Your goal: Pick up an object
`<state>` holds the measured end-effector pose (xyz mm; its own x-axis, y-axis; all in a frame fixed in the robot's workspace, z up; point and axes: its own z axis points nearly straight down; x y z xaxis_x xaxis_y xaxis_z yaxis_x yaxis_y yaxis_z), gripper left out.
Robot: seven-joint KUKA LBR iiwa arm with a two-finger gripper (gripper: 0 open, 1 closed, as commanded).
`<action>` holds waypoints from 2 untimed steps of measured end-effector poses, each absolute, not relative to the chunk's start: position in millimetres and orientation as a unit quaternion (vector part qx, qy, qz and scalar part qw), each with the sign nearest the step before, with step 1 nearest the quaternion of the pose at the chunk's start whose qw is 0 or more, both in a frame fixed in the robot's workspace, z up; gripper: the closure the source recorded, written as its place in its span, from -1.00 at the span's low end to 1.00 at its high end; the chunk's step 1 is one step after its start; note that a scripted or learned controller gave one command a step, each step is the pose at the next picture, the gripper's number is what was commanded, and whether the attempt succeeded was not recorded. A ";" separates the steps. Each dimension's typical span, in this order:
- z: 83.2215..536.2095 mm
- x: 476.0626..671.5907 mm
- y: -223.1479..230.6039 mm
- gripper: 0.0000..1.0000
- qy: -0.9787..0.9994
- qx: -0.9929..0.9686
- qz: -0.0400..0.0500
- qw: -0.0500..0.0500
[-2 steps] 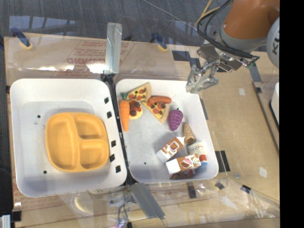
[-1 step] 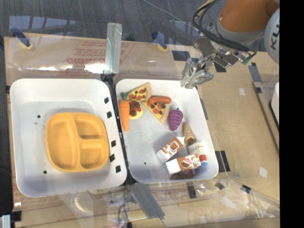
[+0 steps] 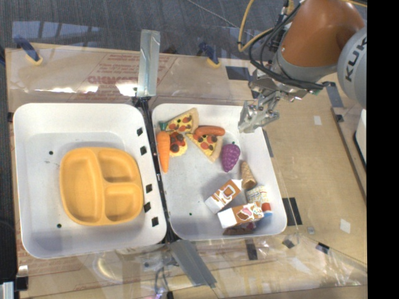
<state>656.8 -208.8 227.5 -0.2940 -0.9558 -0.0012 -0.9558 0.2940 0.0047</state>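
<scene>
My gripper [image 3: 252, 118] hangs over the back right corner of the right bin [image 3: 187, 220], with nothing visible between its fingers. Toy food lies in that bin: two pizza slices [image 3: 182, 122] [image 3: 207, 144], a sausage [image 3: 209, 130], a carrot [image 3: 163, 151], a purple grape bunch [image 3: 230, 156], an ice cream cone [image 3: 248, 175] and small cartons [image 3: 224, 195] [image 3: 242, 215]. The grapes lie just in front of and left of the gripper.
The left bin [image 3: 28, 123] holds a yellow divided plate [image 3: 100, 184]. A grey metal bracket [image 3: 147, 61] stands behind the wall between the bins. The arm's orange band [image 3: 318, 27] and cables sit at the upper right.
</scene>
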 end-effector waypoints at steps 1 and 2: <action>259.4 658.4 -207.6 1.00 -0.730 0.683 0.001 -0.002; 295.5 658.4 -207.6 1.00 -0.712 0.703 0.002 -0.002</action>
<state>658.4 -207.6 295.5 -0.0125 -0.9999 0.0000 -0.9999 0.0125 -0.0047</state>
